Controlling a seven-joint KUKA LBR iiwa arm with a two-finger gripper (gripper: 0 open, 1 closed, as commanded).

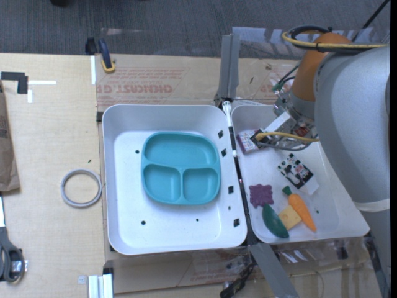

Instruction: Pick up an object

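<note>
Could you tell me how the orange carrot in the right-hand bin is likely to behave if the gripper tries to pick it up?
The carrot looks like a small toy, so probably light and stiff. Its tapered, rounded body may roll or slide out of a pinch. It lies against the yellow piece, near the green piece, so a grasp would likely nudge them.

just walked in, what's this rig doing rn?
A KUKA iiwa arm reaches in from the right over the right bin, apparently working toward picking something up. Nothing is visibly held. That bin holds a purple toy piece, a green toy vegetable, a toy carrot, a yellow block, a small black-and-white item and a small printed card near the top left. The left bin holds a teal divided plate. A roll of tape lies on the bench outside.
</note>
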